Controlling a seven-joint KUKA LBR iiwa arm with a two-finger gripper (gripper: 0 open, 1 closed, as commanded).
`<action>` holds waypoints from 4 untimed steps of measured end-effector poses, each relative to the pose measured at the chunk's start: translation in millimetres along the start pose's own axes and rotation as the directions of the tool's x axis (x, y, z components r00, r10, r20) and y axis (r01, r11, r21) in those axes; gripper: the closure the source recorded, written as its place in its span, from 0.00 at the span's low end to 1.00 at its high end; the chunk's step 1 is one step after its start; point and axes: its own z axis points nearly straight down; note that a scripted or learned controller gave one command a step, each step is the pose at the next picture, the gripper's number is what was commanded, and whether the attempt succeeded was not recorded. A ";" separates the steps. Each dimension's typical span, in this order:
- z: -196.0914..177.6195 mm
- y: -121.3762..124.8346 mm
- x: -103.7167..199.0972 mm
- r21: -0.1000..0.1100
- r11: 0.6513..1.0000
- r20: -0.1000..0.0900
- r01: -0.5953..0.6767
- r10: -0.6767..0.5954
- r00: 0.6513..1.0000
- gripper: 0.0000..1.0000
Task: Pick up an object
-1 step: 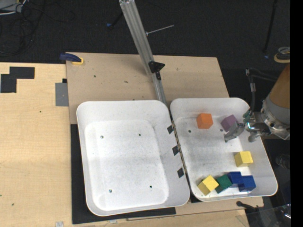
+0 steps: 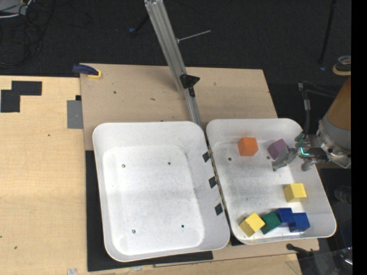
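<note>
The right bin (image 2: 259,123) holds several small blocks. An orange cube (image 2: 248,146) and a purple block (image 2: 277,148) lie near its back. A yellow cube (image 2: 295,192) sits at the right, and another yellow cube (image 2: 251,224), a green block (image 2: 270,221) and blue blocks (image 2: 293,219) cluster at the front. My gripper (image 2: 296,162) hangs low over the bin's right side, open, with nothing between its fingers. Its left finger (image 2: 281,162) is just below the purple block, touching or nearly touching it.
The left bin (image 2: 149,193) lies beside the right one, joined by black clips (image 2: 211,182). A slanted aluminium rail (image 2: 172,56) rises behind the bins. A blue clamp (image 2: 86,70) sits at the bench's back left corner.
</note>
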 end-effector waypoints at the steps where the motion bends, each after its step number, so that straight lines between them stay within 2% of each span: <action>1: 64.6 -2.1 -0.1 0.006 1.000 -0.002 0.000 0.000 1.000 0.00; 2: 116.8 -1.9 0.6 -0.001 1.000 0.000 -0.002 0.002 1.000 0.00; 3: 105.5 -2.5 -0.6 0.000 1.000 0.000 -0.007 0.007 1.000 1.00; 4: 63.6 -2.9 -1.5 -0.004 1.000 0.002 -0.004 0.004 1.000 1.00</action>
